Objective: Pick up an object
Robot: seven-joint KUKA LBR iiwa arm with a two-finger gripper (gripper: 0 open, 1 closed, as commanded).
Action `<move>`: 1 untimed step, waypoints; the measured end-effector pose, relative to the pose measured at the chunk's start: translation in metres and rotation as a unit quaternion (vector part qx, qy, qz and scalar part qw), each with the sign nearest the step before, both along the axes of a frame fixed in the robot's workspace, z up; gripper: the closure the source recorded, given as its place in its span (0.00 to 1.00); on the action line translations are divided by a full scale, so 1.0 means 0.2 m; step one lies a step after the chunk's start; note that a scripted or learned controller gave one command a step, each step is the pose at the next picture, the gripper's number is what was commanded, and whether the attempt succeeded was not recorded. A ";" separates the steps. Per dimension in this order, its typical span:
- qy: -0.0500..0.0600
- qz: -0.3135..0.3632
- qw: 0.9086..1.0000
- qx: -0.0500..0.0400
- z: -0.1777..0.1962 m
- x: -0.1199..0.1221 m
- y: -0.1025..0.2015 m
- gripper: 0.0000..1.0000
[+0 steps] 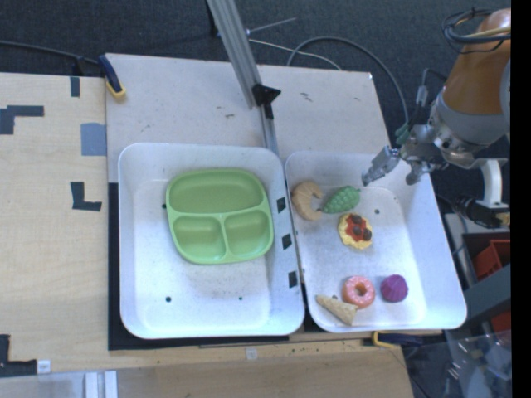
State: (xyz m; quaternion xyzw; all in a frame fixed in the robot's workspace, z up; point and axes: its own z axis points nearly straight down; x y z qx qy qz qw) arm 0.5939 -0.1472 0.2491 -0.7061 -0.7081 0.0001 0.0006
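Note:
The right bin (431,247) holds several toy foods: a tan bagel (305,199), a green leafy piece (342,198) touching it, a red and yellow tart (355,230), a pink donut (358,289), a purple ball (394,288) and a tan wedge (336,308). My gripper (394,172) hangs over the bin's far right corner, up and to the right of the green piece. It is open, with nothing between its fingers.
A green divided plate (220,215) lies in the left bin (141,288). A grey metal pole (236,40) slants down to the ridge between the bins. Cables (348,48) trail over the bench behind the right bin.

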 end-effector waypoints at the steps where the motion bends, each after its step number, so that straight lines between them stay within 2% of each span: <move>1: 0.000 0.000 1.000 0.000 0.00 0.00 0.00 0.00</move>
